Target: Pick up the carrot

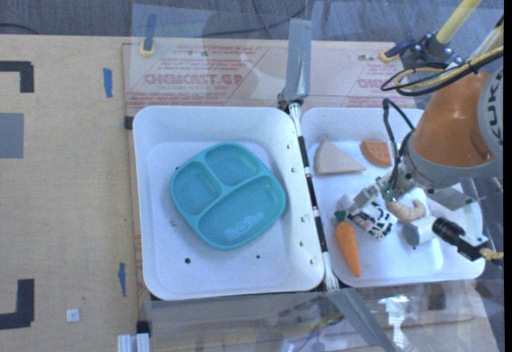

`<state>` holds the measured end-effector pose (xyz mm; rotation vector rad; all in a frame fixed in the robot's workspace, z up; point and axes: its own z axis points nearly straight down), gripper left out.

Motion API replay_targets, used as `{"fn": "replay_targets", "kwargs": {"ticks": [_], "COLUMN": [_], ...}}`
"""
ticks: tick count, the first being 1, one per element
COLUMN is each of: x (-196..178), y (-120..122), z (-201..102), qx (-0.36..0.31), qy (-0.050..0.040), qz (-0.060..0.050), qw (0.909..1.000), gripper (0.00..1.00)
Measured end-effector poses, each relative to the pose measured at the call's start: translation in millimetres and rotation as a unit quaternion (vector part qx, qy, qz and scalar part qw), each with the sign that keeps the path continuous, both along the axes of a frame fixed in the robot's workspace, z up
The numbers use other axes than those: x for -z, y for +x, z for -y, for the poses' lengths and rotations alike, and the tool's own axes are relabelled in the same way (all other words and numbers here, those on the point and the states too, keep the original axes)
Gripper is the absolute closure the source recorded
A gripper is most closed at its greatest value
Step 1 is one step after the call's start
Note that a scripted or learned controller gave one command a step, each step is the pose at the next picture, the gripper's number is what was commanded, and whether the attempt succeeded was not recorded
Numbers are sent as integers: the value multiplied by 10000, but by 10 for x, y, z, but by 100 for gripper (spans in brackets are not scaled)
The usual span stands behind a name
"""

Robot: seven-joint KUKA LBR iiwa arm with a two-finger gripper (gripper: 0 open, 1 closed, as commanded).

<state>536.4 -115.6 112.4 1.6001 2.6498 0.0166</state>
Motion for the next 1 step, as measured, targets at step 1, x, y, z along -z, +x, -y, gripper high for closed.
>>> {"fn": "replay_targets", "kwargs": {"ticks": [1], "x": [175], "y": [-408], "z": [-10], "qx": [-1233], "qy": [-57], "qz": [-50], "qw": [9923], "gripper": [0]}}
